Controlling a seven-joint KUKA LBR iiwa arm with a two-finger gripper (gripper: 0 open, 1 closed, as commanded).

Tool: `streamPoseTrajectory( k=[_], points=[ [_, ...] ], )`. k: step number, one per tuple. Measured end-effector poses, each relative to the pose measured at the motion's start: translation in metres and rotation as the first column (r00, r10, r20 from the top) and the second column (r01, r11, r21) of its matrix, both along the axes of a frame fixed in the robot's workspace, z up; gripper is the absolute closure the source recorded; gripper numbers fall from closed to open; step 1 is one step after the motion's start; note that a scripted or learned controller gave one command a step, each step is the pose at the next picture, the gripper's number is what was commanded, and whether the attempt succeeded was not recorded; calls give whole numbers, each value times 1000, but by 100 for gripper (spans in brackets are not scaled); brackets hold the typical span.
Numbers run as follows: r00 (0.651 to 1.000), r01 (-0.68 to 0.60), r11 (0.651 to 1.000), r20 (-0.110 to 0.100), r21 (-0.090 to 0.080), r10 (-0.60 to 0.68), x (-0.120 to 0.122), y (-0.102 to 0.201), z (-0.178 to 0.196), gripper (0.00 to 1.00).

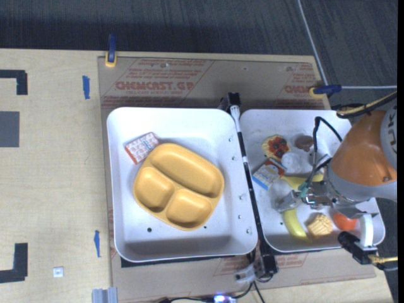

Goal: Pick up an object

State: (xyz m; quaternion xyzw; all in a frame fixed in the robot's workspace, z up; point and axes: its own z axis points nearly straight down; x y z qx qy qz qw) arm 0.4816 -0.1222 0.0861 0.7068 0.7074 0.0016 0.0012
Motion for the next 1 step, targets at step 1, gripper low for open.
streamPoseTrajectory(
  k=[1],
  points=[
    [1000,1,1000,7,-4,-1,2,-1,11,100]
  ],
)
